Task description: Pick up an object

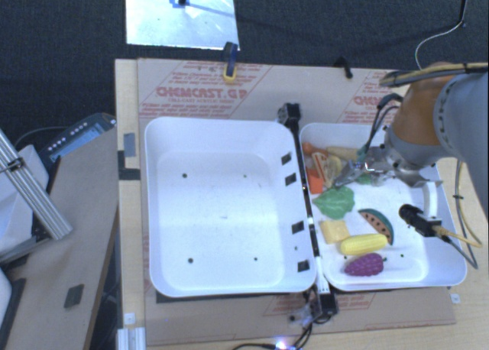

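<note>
The gripper point(345, 176) is low in the right bin point(443, 264), its metal fingers angled down and leftward toward the toy food near the bin's left wall; whether they are spread or closed cannot be told from this slant, and nothing can be seen held between them. Just below the tip lies a green leafy piece point(335, 202), and just to its left an orange and tan piece point(319, 166) against the wall. Farther toward the front sit a yellow block point(333, 231), a watermelon slice point(377, 223), a yellow corn-like piece point(363, 244) and purple grapes point(364, 265). The left bin point(160, 264) lies beside it. This looks like the reaching stage: next the fingers need to settle around one piece, probably the green one, and close before lifting.
</note>
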Controlling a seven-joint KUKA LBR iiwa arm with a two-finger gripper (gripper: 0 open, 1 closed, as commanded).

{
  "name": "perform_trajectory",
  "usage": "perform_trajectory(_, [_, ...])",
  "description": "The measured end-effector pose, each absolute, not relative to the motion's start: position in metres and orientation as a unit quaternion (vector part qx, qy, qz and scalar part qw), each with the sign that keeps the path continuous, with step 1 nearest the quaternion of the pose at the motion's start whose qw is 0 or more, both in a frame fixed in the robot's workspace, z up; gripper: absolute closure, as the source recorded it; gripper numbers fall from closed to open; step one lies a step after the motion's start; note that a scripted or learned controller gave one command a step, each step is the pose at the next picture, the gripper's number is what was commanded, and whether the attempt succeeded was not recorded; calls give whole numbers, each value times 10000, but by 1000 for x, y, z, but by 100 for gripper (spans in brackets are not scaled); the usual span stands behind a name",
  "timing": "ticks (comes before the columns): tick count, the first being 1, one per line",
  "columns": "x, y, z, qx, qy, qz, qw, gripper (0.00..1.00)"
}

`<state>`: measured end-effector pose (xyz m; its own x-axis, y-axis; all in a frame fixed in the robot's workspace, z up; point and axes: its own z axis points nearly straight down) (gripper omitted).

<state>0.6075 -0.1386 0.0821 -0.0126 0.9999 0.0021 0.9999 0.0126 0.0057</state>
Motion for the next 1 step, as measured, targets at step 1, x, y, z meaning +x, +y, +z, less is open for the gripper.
perform_trajectory(1, [531,-190,85,7089,7053,-11,1,0])
